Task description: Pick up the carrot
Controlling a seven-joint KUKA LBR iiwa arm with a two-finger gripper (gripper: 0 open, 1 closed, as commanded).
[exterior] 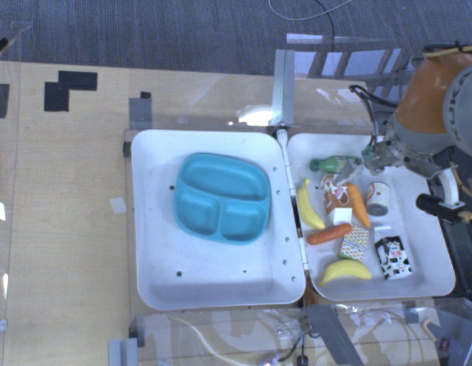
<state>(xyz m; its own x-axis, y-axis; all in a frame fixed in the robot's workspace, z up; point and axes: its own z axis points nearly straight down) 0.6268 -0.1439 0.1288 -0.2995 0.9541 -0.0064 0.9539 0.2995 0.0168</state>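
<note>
A blue divided plate (220,197) sits in the left bin (155,273). In the right bin (434,277), from left: a banana (309,207), a sausage (329,235), a second banana (345,271), then the carrot (358,205), lying at a slant near the bin's centre beside a small can (377,197) (label unreadable). A cow-patterned carton (393,256) lies lower right. The gripper (378,154) hangs at the bin's upper right; whether it is spread or closed, I cannot tell.
</note>
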